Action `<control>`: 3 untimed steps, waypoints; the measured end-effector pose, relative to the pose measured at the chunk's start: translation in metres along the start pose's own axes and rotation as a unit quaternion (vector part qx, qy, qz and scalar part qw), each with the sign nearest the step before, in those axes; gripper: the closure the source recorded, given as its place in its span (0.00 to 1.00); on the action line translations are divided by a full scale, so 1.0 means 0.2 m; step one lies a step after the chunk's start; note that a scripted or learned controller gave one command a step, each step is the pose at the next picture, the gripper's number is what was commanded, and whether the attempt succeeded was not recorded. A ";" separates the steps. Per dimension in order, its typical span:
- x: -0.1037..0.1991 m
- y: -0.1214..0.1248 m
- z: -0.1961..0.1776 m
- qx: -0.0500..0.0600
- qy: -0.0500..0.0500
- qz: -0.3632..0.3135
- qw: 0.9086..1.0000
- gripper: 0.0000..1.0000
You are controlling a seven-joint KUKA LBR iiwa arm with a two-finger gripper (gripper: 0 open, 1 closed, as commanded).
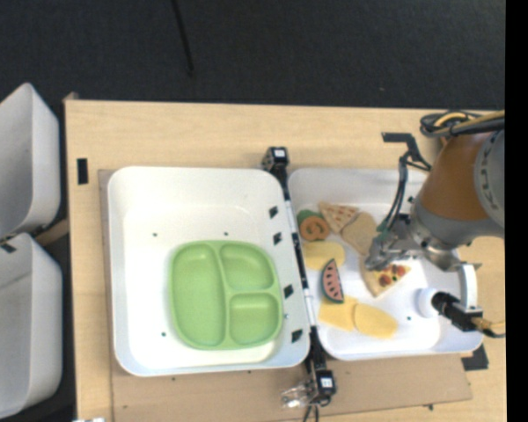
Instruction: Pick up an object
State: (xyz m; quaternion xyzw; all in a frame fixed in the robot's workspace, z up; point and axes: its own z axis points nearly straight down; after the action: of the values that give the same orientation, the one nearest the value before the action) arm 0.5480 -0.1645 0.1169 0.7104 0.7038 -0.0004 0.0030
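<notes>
The right bin (352, 181) holds several toy foods: a brown round piece (314, 229), a tan wedge (338, 214), a beige slice (359, 231), a yellow block (321, 255), a watermelon slice (333, 281), yellow flat pieces (361, 317) and a pizza slice (385, 278). My gripper (383, 255) hangs low over the bin's middle right, right at the pizza slice's upper edge and beside the beige slice. The arm's orange band (453, 178) rises behind it on the right. Nothing is visibly lifted.
The left bin (141, 192) carries a green divided plate (224, 293) in its lower middle. Black clips (275, 157) sit along the rim between the bins. Cables (444, 121) loop by the arm at the right. White housings (13, 165) stand off the bench's left.
</notes>
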 end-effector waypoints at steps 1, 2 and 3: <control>-0.03 0.00 -0.30 0.001 0.002 -0.001 1.000 1.00; -0.01 0.03 -0.52 0.001 0.002 -0.006 1.000 1.00; -0.02 0.03 -0.61 0.002 0.002 -0.007 1.000 1.00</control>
State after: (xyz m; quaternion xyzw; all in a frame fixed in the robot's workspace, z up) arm 0.5540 -0.1677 0.2396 0.7058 0.7085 -0.0005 -0.0001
